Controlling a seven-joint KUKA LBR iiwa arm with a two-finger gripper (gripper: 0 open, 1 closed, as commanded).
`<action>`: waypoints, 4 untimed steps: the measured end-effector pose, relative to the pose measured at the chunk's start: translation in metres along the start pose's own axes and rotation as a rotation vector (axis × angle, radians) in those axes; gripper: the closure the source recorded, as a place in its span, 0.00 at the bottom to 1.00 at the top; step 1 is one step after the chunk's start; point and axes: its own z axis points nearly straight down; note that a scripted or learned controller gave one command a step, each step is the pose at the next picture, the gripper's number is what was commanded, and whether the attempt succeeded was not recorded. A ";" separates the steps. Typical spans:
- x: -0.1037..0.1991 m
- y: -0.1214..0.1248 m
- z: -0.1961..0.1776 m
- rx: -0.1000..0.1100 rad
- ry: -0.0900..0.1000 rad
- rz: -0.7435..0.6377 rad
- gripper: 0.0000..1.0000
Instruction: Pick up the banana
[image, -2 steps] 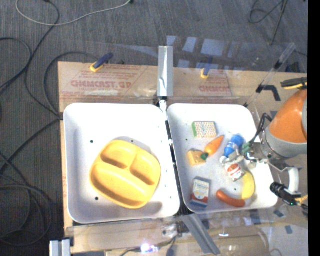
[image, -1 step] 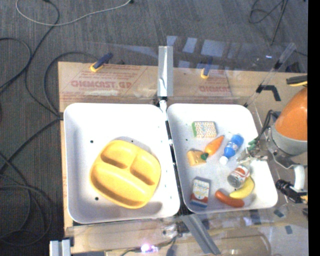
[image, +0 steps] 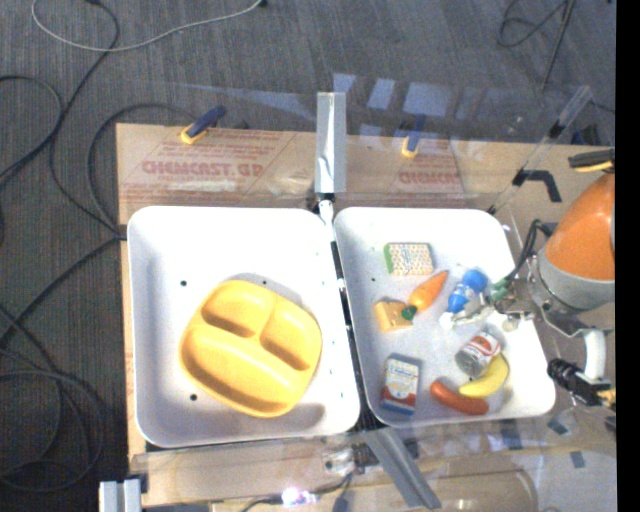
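Note:
The banana (image: 487, 378) is small and yellow. It lies in the right bin (image: 356, 300) near the front right corner, curved between a silver and red can (image: 478, 352) and a red sausage (image: 459, 397). My gripper (image: 497, 303) hangs over the right side of that bin, just behind the can and a short way behind the banana. Nothing can be made out in its grasp. The grey arm with its orange band (image: 585, 242) comes in from the right edge.
The right bin also holds a green-patterned box (image: 408, 258), an orange carrot (image: 428, 290), a blue bottle (image: 466, 291), a yellow block (image: 392, 315) and a small carton (image: 401, 383). A yellow divided plate (image: 252, 346) lies in the left bin (image: 150, 300).

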 end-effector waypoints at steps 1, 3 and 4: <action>0.002 -0.012 0.019 -0.020 0.012 0.049 0.00; -0.010 -0.016 0.021 -0.017 -0.003 -0.393 0.00; -0.001 -0.012 0.018 -0.019 0.011 -0.073 0.00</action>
